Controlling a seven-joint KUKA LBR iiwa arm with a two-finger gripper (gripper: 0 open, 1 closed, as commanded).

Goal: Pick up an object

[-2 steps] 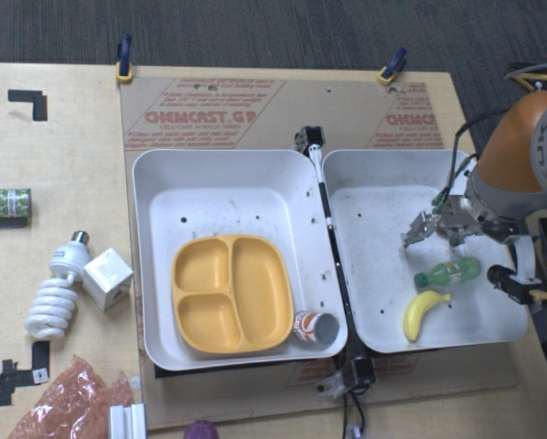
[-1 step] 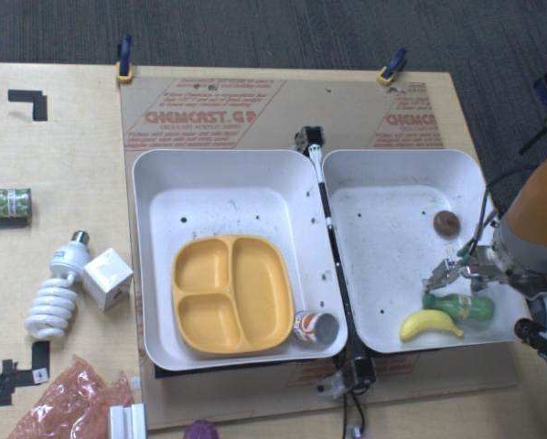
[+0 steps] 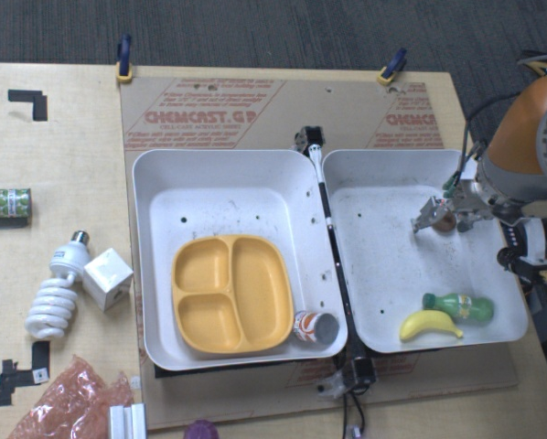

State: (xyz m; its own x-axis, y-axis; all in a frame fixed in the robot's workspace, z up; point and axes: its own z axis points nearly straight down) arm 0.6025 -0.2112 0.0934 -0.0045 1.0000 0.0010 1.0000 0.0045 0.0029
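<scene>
Claw [image 3: 435, 218] is down low over the right bin [image 3: 383, 176], and honestly can't tell what state it's in or whether it's got anything. Banana [image 3: 429, 326] and green bottle [image 3: 461, 307] sit touching near the front wall — well away, so closing here probably grabs nothing.

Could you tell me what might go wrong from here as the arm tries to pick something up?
1. The gripper sits over bare floor of the right bin, well away from the banana and green bottle, so closing here would likely grab nothing.
2. The banana and bottle lie touching near the bin's front wall, so a grab may nudge one, or catch both.
</scene>
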